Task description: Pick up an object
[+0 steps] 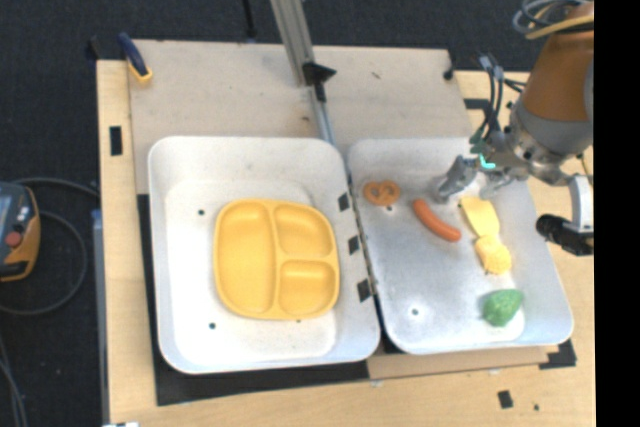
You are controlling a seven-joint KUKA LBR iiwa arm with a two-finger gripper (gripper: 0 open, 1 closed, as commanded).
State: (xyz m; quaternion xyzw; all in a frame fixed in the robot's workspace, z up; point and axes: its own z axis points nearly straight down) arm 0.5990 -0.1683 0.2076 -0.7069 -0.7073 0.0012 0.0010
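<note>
Your left bin (180, 175) holds a yellow divided tray (277, 258). In the right bin (420, 315) you have a yellow block (479, 215), a yellow corn-like piece (494, 256), a green broccoli-like toy (502, 306), an orange sausage (437, 220) and a small pretzel (380, 192). Your gripper (456, 181) hovers above the sausage; you cannot tell its opening, and nothing shows in its grasp.

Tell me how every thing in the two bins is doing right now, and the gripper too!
yellow tray: flat in the left bin, right way up.
pretzel: lying in the right bin, near the divider.
sausage: lying loose, nothing touching it.
cheese wedge: lying just below the gripper.
yellow piece: lying beside the cheese wedge.
broccoli: sitting at the near corner.
gripper: low over the right bin, holding nothing.
</note>
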